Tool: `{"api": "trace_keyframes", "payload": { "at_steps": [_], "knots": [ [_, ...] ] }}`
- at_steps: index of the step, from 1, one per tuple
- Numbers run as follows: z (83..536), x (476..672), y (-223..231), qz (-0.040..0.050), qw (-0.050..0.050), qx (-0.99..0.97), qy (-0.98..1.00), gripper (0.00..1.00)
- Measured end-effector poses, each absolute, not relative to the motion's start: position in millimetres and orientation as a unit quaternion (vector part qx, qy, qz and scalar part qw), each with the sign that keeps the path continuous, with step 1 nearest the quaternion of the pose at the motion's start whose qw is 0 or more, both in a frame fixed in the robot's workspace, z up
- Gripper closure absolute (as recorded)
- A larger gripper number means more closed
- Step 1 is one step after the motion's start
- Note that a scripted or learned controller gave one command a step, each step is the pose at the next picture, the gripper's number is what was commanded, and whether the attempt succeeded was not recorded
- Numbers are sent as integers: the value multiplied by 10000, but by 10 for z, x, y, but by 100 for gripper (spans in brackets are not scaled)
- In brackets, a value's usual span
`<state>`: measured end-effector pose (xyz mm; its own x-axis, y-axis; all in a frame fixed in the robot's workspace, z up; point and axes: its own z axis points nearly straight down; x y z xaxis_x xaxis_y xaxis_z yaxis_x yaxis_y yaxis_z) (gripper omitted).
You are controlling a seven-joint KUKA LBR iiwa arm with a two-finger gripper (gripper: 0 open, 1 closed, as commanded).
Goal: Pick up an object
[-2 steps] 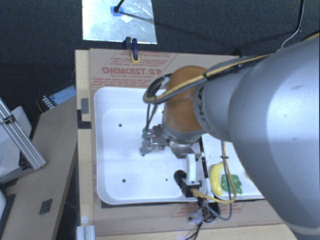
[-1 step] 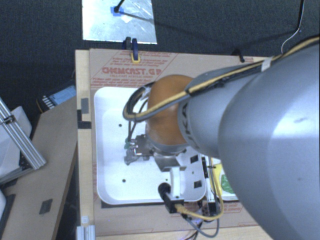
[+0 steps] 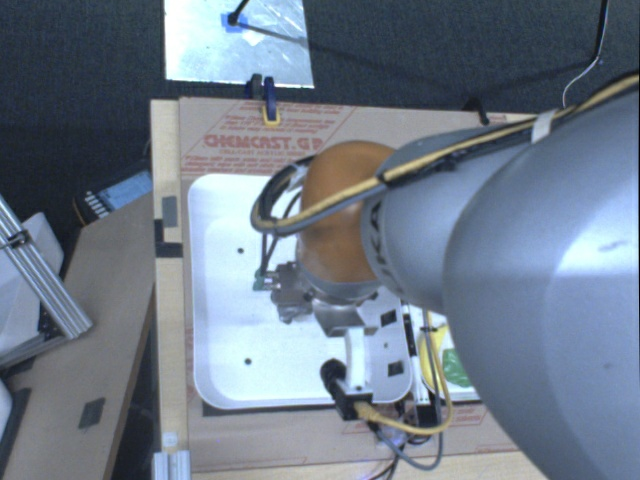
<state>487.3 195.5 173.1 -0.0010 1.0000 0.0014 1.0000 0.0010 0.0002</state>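
Observation:
My grey arm, with its orange band point(image 3: 335, 208), reaches in from the right and hangs low over the left white bin point(image 3: 220, 298). The gripper point(image 3: 300, 303) sits under the wrist, above the bin's right half, and is mostly hidden by the arm. A green object point(image 3: 456, 366) peeks out at the near left of the right bin, partly covered by the arm. No other loose object shows on the bare part of the left bin's floor.
A brown cardboard sheet point(image 3: 270, 133) lies under the bins, clamped at the back by a blue and yellow clamp point(image 3: 266, 98). A shiny metal plate point(image 3: 240, 28) lies beyond it. An aluminium rail point(image 3: 40, 278) stands at the left.

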Motion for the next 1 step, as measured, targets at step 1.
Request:
{"api": "trace_keyframes", "payload": {
  "at_steps": [1],
  "knots": [
    [1272,5085,2362,1,5,-7047,-7095,100]
  ]
}}
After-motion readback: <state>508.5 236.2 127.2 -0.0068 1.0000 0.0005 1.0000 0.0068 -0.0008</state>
